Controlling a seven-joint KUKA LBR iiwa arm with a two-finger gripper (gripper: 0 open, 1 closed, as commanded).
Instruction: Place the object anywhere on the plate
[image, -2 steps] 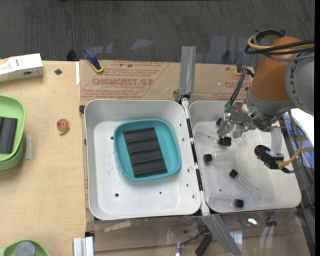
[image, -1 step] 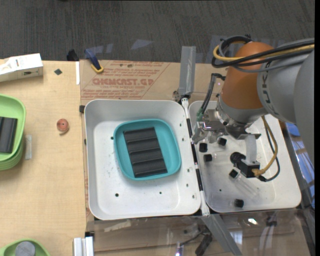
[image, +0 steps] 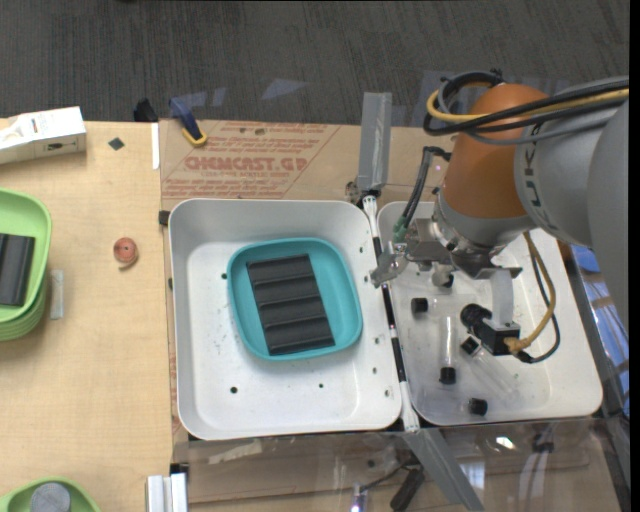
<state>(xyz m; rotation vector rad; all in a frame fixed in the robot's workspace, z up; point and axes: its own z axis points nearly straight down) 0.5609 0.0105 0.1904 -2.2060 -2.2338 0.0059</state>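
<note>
behind the bins, cardboard lettered "chemcast"

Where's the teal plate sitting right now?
In the camera view the teal plate lies in the middle of the left white bin, with a dark ribbed block on it; the gripper hangs over the right bin.

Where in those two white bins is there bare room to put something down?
The left bin has bare floor all round the teal plate, widest along its near edge. The plate carries four dark bars, leaving just its rim free. The right bin is crowded: small black pieces are scattered there and the arm hangs over its far half.
</note>
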